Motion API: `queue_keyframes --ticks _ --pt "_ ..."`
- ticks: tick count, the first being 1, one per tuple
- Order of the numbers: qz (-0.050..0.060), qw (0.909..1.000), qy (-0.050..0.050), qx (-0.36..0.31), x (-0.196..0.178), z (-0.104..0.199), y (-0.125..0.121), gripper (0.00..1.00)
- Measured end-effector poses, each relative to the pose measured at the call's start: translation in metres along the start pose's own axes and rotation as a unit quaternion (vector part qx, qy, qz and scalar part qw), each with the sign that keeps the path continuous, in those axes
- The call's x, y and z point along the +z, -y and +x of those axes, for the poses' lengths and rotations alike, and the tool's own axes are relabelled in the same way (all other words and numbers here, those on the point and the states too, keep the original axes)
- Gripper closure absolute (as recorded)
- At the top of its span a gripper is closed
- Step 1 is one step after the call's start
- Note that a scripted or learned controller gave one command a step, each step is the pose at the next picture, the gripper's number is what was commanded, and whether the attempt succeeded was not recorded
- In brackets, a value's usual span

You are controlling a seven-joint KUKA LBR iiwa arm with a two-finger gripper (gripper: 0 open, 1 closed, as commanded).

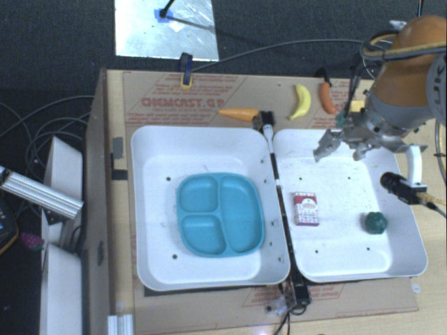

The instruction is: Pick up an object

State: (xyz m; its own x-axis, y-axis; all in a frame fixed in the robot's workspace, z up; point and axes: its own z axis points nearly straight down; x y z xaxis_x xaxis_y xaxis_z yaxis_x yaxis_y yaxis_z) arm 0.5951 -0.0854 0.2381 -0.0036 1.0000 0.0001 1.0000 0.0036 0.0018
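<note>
In the right bin (391, 257) lie a small red and white box (306, 209) near the left wall and a dark green ball (376, 222) toward the right. My gripper (344, 147) hangs over the back of this bin, well above and behind both objects, with its grey fingers spread apart and nothing between them. The left bin (150, 187) holds a blue divided plate (219, 213).
On the cardboard behind the bins lie a yellow banana (302, 102), an orange carrot (239, 114) and an orange-red pepper-like piece (327, 98). A clamp (267, 121) sits where the bins meet at the back. A metal sheet (165, 19) lies beyond the bench.
</note>
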Motion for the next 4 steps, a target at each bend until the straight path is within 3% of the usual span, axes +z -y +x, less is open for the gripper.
queue_keyframes --ticks 1,2,3,4 --pt "0.003 1.0000 0.000 0.001 0.133 -0.014 0.002 0.00" --pt "0.000 1.0000 0.000 0.000 0.154 -0.009 -0.070 0.00" --pt "0.000 1.0000 0.001 0.002 0.154 -0.057 -0.015 0.00" --pt "-0.003 1.0000 0.002 0.001 0.076 -0.123 -0.069 0.00"
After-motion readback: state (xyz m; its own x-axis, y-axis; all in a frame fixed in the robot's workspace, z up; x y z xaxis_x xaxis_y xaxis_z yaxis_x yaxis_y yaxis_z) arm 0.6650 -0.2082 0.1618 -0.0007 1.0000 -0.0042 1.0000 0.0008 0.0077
